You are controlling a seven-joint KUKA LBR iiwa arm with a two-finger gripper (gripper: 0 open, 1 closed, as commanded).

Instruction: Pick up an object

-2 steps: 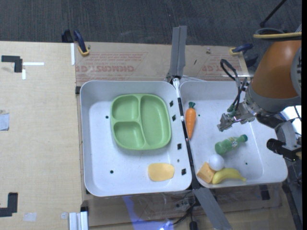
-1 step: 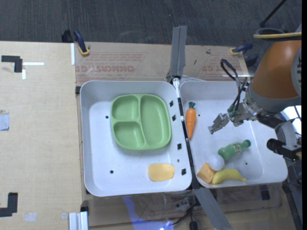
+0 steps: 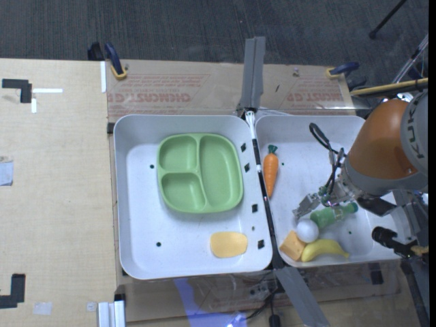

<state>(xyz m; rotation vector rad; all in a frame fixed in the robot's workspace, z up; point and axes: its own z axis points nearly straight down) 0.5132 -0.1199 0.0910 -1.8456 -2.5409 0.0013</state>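
Two shallow white plastic bins sit side by side on the bench. The left bin (image 3: 136, 203) carries a pale green three-compartment plastic plate (image 3: 200, 173) near its middle and a flat yellow oval piece (image 3: 228, 244) close to its front edge. The right bin (image 3: 300, 131) holds an orange toy carrot with a green top (image 3: 270, 171) lying along its left wall, and, crowded into the front corner, a white egg-shaped ball (image 3: 307, 231), a yellow banana (image 3: 324, 251), an orange-yellow wedge (image 3: 293, 246) and a green bottle-like cylinder (image 3: 332, 214). The grey arm with its orange band (image 3: 385, 148) leans in from the right, its two-finger gripper (image 3: 315, 206) low over that cluster, just beside the green cylinder and above the white ball; whether its fingers are apart or together cannot be told from here. A dark cable loops above the wrist. Blue clamps (image 3: 113, 58) pin a cardboard sheet (image 3: 177, 90) behind the bins.
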